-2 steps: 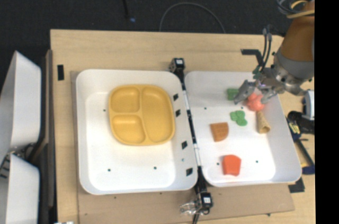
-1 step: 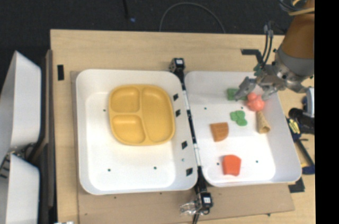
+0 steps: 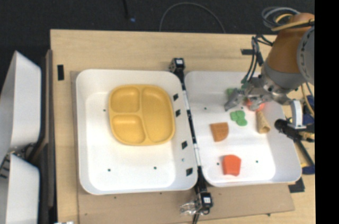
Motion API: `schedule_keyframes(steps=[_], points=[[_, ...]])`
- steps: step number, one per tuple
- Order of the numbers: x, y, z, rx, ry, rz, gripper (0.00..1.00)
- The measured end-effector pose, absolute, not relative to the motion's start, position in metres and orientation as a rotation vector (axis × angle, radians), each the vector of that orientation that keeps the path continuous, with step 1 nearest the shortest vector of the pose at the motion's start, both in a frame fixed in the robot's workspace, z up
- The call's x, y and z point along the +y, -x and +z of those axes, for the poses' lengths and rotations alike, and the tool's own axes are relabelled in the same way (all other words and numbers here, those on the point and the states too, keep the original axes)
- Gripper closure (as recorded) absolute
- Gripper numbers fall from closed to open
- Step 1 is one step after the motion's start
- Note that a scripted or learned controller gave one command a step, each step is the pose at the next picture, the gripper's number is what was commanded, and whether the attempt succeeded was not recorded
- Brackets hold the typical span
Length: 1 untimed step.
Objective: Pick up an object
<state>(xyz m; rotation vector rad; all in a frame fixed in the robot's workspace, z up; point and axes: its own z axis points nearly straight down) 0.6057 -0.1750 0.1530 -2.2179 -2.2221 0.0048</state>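
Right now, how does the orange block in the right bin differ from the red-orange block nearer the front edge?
The orange block is paler and browner; the red-orange block is brighter and redder. The orange block lies nearer the gripper, close to the green piece; the red-orange block sits alone by the bin's front rim. Both are small chunks resting on the floor of the right bin, neither gripped.

**Right bin crowded at the back, open at the front**

In the right bin the hand hangs low over the far side, with a green piece and a tan stick close by — little room there. An orange wedge and a red block lie apart, with bare floor between them. The left bin carries a yellow divided plate at its middle — bare floor around it.
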Motion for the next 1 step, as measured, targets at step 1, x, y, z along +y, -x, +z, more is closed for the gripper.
schedule_keyframes(steps=[1], points=[[-0.1765,-0.6060,0.1014,-2.223,2.224,0.003,0.00]])
